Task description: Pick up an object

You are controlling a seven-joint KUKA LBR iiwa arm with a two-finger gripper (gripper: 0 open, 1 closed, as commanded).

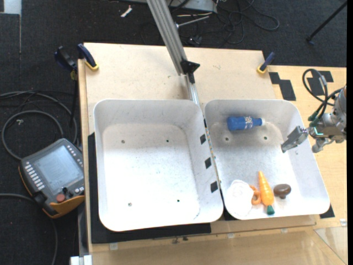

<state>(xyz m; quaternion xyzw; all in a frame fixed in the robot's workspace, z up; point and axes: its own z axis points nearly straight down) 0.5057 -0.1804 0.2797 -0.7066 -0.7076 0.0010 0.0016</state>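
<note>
Looking down, we see the claw (302, 138) at the right bin's (309, 173) right rim, can't tell its grip. Blue bottle (244, 123) far side; carrot (266, 191), white lid (240, 198), brown lump (282, 190) near.

Both bins are white with fine dark speckles: the left bin (149, 164) and the right bin (259, 148). Near the right bin's far edge lies a blue bottle (245, 123) with a white cap. Along its near edge sit a white round lid (240, 195), an orange carrot toy (266, 191) with a green tip, and a brown rounded piece (282, 190). The bench (143, 73) is pale tan, with yellow clamps at its far corners
</note>
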